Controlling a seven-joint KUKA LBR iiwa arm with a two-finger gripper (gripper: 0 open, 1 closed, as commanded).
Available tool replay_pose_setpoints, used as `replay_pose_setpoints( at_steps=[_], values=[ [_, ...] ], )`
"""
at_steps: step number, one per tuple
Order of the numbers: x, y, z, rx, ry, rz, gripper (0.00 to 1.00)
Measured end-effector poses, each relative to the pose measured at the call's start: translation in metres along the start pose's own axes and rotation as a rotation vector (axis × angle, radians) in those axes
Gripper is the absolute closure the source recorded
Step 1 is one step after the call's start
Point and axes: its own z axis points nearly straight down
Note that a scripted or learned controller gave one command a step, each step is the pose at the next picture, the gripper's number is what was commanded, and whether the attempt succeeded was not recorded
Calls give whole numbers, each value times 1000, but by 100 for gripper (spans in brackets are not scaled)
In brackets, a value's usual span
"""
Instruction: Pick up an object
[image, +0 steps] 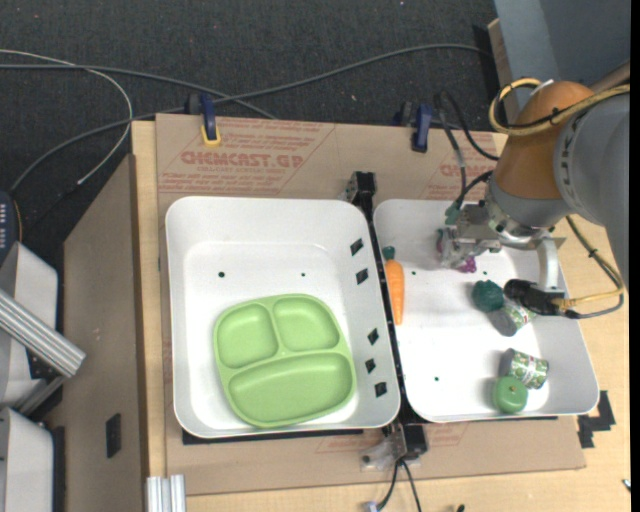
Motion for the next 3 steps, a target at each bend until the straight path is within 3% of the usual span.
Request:
replay_pose_setpoints(
  at_steps=[3],
  values=[
    [-13, 6, -173, -7, -3, -2, 100]
  ],
)
